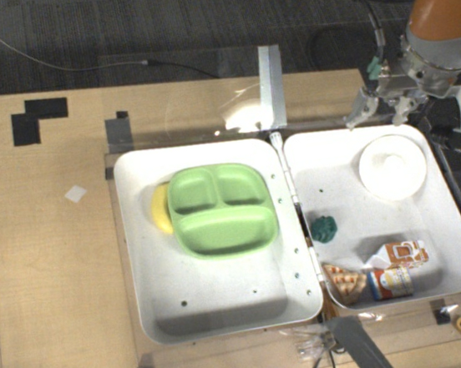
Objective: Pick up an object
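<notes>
Arm (pixel 441 4) comes in at the upper right, orange band on top, gripper (pixel 382 108) hanging over the back rim of the right bin (pixel 454 217). Its two fingers (pixel 359 111) are spread apart with nothing between them.

Right bin contents: white round bowl (pixel 392 166) in the back right part, just in front of the gripper and nearest to it. Small dark green lump (pixel 324 227) near the left wall, mid bin, standing free. Along the front wall a cluster: checkered packet (pixel 345 280) in the front left corner, a can (pixel 390 282) lying on its side just beside it, and an orange and white carton (pixel 401 254) behind the can, touching or nearly touching it. These three crowd each other and the front wall.

Left bin (pixel 157 298): green divided tray (pixel 220 209) in the back half, a yellow thing (pixel 161 210) tucked at its left edge, partly hidden under the tray. A metal divider post (pixel 271 81) stands behind the seam between the bins.
</notes>
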`<act>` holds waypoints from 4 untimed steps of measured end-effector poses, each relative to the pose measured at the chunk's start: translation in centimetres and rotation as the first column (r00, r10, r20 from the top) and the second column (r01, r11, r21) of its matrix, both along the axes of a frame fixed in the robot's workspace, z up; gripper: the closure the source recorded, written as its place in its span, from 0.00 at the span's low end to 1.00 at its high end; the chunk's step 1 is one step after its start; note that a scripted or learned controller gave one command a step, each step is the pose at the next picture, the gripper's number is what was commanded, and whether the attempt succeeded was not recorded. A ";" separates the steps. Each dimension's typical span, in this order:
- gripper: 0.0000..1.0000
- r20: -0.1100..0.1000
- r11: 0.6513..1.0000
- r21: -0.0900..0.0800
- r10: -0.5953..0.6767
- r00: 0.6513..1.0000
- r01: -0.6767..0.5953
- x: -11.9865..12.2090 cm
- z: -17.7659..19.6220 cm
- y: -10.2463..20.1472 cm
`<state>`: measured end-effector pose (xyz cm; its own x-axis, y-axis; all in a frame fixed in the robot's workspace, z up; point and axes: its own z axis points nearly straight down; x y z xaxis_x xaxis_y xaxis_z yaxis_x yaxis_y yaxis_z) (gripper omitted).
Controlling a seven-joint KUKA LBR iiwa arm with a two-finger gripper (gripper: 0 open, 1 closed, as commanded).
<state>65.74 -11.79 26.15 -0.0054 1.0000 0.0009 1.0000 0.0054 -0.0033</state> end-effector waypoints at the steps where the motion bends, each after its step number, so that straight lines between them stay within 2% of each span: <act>1: 0.00 0.002 0.992 0.000 -0.124 0.992 0.124 -2.2 -4.4 5.4; 2: 0.00 0.000 0.999 0.000 -0.032 0.999 0.032 -9.5 -8.6 2.8; 3: 0.00 0.001 1.000 0.000 -0.013 1.000 0.013 -16.0 -13.9 -0.3; 4: 0.00 0.014 1.000 -0.005 0.019 1.000 -0.019 -16.8 -17.3 -7.6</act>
